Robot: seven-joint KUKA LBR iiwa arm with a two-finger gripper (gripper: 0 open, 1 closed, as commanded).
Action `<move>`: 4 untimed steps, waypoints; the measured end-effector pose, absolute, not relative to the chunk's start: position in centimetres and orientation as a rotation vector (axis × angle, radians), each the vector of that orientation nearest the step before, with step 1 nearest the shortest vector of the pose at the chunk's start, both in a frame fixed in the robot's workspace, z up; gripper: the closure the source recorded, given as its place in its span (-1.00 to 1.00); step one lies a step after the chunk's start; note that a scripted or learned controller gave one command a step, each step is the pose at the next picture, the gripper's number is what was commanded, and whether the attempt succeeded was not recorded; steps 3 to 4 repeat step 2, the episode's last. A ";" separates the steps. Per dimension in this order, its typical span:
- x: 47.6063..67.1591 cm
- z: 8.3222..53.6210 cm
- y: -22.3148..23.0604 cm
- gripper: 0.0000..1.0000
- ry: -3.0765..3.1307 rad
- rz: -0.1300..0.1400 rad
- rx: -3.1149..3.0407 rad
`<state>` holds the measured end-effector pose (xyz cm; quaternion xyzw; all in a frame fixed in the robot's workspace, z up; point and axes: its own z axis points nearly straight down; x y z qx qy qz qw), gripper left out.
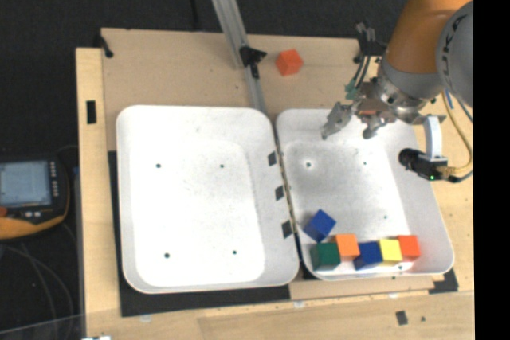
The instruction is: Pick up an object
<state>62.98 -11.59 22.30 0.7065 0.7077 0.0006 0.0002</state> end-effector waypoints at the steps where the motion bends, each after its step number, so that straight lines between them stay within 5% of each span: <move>1: 63.0 22.3 -11.6 -1.00 2.223 0.002 2.220; 2: 57.5 12.7 -17.9 -1.00 2.219 -0.012 2.231; 4: 57.5 12.7 -17.9 -1.00 2.219 -0.012 2.231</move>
